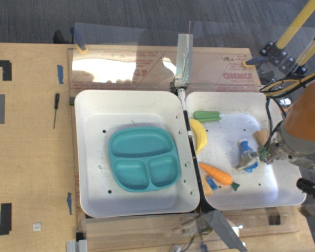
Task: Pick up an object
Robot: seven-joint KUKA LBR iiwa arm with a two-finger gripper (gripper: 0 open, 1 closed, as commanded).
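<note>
Start at the bottom of the frame, where the bench [26, 140] edge shows below the two bins. In the lower middle of the right bin [262, 190] lies a toy carrot [216, 174], pointing lower right, with a small blue piece [211, 183] just beside it near the divider. You would likely find the carrot light, stiff and a little slick — take it across the thick orange middle, not the tapered end.

A little higher, at the right of the frame, the tool [252, 160] sits low in the right bin over a small blue object [245, 149]. You cannot tell from this angle how far the tool is open, or whether it has hold of the blue thing; the two overlap and the detail is too small. If that is the target, it looks light and small, so a grip across its narrow width is the safe guess.

Left of centre, the left bin [89, 114] carries a teal divided plate [144, 158] — broad, flat, awkward to pinch.

Higher still, a banana [199, 134] lies against the divider, and above it a green piece [207, 116], both probably light plastic.
</note>
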